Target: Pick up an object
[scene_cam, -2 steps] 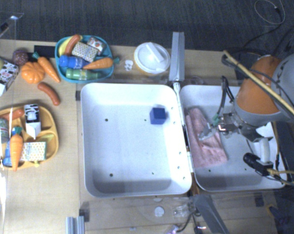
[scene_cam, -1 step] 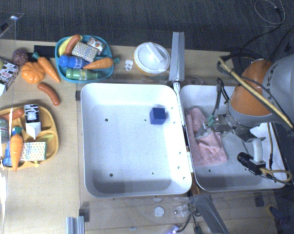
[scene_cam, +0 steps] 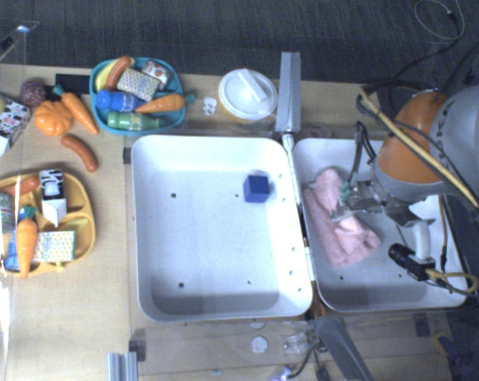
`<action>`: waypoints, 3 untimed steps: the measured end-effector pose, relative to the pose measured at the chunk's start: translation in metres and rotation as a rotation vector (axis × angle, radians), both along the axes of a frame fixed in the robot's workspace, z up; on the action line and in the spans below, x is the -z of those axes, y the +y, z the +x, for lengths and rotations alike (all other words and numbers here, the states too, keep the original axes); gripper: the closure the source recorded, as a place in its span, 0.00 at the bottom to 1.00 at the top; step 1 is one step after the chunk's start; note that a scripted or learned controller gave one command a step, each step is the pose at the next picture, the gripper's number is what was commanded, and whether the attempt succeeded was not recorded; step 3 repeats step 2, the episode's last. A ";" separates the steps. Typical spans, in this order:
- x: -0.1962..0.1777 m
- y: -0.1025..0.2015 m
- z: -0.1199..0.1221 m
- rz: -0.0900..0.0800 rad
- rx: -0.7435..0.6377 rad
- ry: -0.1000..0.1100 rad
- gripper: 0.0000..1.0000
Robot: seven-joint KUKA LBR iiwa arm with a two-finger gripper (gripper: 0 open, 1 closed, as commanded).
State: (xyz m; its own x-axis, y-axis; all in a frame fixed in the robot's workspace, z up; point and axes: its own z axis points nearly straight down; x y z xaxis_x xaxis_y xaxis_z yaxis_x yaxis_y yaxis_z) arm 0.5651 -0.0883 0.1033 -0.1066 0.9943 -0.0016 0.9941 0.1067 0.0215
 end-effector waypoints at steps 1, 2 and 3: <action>-0.083 0.015 0.094 -0.004 -0.150 0.016 1.00; -0.083 0.033 0.105 -0.010 -0.584 0.015 1.00; -0.083 0.033 0.105 -0.010 -0.584 0.015 1.00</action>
